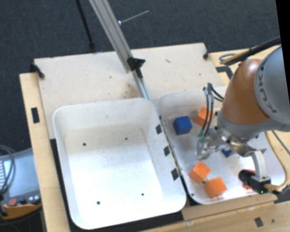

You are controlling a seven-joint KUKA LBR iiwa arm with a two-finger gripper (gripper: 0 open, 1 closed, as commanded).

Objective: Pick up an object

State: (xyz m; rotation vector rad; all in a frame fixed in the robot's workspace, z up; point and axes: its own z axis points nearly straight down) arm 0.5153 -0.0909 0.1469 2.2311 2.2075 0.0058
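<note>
Tool (206, 150) state unclear, over right bin (195, 197); orange block (200, 172) just below, sits diagonal.

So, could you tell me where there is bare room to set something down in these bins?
The left bin offers bare floor from wall to wall. The right bin is crowded: a blue cube and orange blocks lie around the gripper; the freest patch there is its far-left corner, beyond the blue cube.
</note>
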